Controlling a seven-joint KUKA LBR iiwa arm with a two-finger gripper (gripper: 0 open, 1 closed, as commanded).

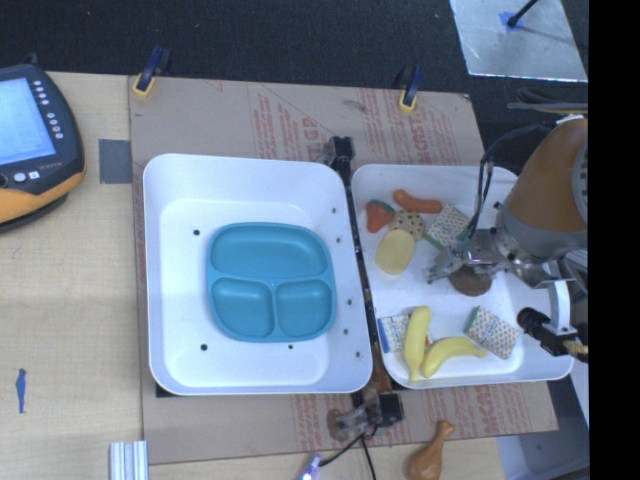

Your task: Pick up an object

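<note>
So the gripper (448, 265) is down in the right bin (385, 183), low over the middle of the pile, next to a brown round thing (470, 282) and a pale yellow piece (394, 252). Honestly can't tell how its jaws stand or if it's got anything. Bananas (432, 344) sit along the near edge. Left bin (170, 183) has a blue divided tray (271, 279).

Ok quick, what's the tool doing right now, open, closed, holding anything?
Tool: low in the right bin, by a brown round object; open or closed cannot be told, and no object is seen held.
</note>
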